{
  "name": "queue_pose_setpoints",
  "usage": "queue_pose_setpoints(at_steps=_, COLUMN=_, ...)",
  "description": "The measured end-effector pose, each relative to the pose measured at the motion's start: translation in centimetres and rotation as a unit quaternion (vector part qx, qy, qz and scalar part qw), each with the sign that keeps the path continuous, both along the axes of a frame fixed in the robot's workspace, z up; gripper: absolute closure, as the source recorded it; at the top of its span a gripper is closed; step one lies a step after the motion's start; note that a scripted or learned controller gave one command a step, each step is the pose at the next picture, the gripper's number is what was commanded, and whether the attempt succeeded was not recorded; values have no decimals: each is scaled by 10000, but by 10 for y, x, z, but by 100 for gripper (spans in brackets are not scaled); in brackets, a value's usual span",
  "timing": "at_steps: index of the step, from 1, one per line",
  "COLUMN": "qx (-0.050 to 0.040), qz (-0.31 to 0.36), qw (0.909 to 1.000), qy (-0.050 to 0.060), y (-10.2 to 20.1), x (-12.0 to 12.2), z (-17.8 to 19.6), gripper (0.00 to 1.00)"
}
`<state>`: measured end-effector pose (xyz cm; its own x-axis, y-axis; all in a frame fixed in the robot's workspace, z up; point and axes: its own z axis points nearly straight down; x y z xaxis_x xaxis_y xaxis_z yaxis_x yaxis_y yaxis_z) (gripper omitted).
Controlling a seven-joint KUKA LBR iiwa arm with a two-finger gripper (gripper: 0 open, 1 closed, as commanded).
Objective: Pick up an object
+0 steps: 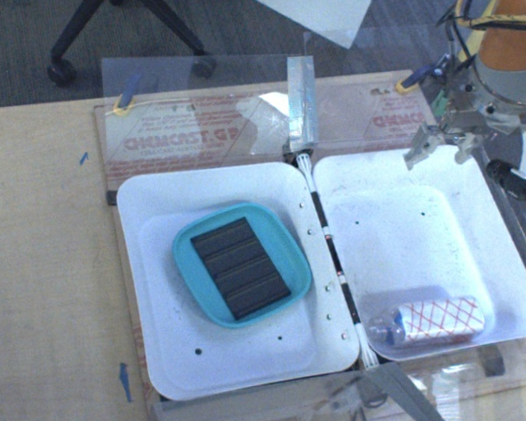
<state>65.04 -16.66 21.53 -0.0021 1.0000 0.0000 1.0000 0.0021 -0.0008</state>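
Item one: a bottle with a red-and-white crosshatched label, lying on its side in the near corner of the right bin, its clear end towards the divider between the bins.

Item two: a teal plate, rounded-square, resting in the middle of the left bin — a dark ribbed block lies on it, set at a slant.

Item three: my gripper, hanging over the far right corner of the right bin, well apart from the bottle. My two fingers are spread wide with nothing between them. The orange band of my arm shows above it at the right edge.

Surroundings: both bins sit side by side on a wooden bench — a clear sheet with red lettering lies behind them.
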Motion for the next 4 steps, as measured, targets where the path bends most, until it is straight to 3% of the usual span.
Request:
queue_pose_setpoints(at_steps=1, qx=1, qz=1087, qw=9941, qy=-3, y=-28, x=-77, z=23, gripper=0)
queue_pose_setpoints(at_steps=2, qx=-2, qz=1287, qw=9917, qy=-6, y=-47, x=-170, z=-28, gripper=0)
queue_pose_setpoints(at_steps=3, qx=-2, qz=1496, qw=9887, qy=-11, y=-31, x=-171, z=-98, gripper=0)
queue_pose_setpoints(at_steps=4, qx=-8, qz=1551, qw=9879, qy=-18, y=-16, x=-161, z=-94, gripper=0)
